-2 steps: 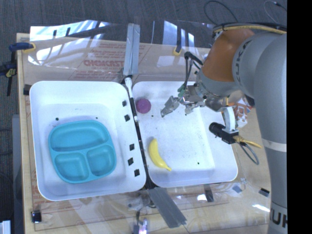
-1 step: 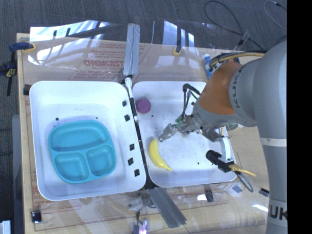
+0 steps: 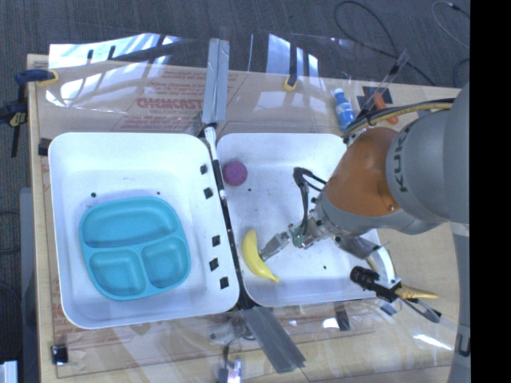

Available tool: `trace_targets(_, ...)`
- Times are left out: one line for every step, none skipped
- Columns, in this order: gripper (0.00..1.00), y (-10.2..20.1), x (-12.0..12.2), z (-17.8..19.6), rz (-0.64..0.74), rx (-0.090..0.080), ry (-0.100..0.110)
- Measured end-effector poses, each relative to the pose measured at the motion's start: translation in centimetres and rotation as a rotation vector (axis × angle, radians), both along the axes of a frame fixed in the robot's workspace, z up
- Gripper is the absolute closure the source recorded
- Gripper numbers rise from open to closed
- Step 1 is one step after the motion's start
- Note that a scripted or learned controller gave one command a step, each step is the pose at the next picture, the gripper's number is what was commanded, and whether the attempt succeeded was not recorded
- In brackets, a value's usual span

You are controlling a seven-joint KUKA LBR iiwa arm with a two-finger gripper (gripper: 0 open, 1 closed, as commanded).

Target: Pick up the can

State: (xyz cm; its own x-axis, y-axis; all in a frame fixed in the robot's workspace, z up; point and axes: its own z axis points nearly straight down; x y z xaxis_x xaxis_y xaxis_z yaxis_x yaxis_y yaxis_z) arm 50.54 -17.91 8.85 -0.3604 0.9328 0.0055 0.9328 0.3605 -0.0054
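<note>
Yellow banana [image 3: 259, 257] lies closest, by the near edge of the right bin [image 3: 275, 146] and hard against the divider. Just beyond it the gripper [image 3: 289, 220] hangs low over the bin floor, its fingers [image 3: 274, 245] spread apart with nothing between them; one tip is almost on the banana. I cannot tell where the can is: if it is in this bin, the arm's [image 3: 375, 182] bulk over the right side hides it.

The main risk, as I judge it, is closing on the wrong thing. A descent here would catch the banana or bare plastic, and a sideways sweep could shove the banana into the divider. Farther off, the purple ball [image 3: 235, 172] near the far left corner could roll if nudged. The blue tray [image 3: 134, 246] in the left bin [image 3: 68, 154] is well clear.
</note>
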Motion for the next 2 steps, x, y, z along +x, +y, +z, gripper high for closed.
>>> trace_targets(1.00,-0.13,0.08,0.63,0.003,0.001,0.005)
trace_targets(0.00,-0.12,0.09,0.63,0.003,0.001,0.004)
